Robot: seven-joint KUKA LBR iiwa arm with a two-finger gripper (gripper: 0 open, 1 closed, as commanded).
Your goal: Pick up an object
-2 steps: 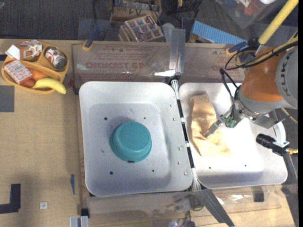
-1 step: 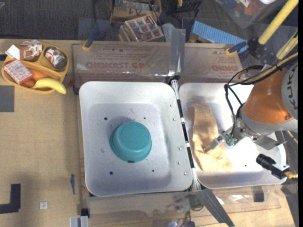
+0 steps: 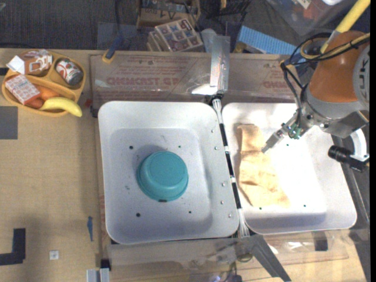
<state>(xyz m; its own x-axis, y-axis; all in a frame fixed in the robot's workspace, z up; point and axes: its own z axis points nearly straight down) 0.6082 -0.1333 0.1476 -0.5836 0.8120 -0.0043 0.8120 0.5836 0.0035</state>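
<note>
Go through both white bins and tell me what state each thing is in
Teal round plastic bowl: upside down in the left white bin.
Tan crumpled cloth: lying flat in the right white bin, its upper part folded.
Gripper: low over the cloth, holding nothing.

The arm is cut off by the right edge.

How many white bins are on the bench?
2: the left bin holds a teal bowl, and the right bin holds a tan cloth.
</note>
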